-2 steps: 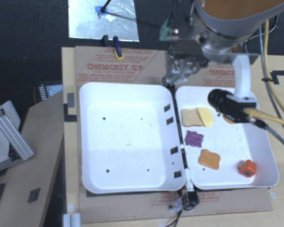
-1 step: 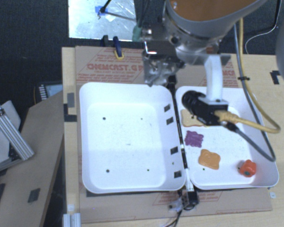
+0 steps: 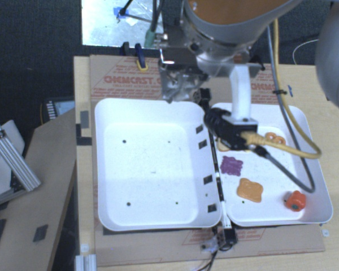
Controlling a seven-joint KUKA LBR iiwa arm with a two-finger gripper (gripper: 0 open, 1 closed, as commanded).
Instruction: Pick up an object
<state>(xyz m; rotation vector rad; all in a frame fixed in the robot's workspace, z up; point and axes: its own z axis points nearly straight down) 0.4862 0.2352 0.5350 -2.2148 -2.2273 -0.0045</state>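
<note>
Cardboard (image 3: 124, 79) is covering the desk (image 3: 82, 103); the gripper (image 3: 178, 89), whose state I cannot tell, is hanging at the far rim of the left bin (image 3: 137, 101), likely risking a knock.

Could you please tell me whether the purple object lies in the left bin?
No, the purple object lies in the right bin, close to the divide between the bins.

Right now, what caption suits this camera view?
Gripper at far edge of left bin; purple piece and orange pieces in right bin.
</note>
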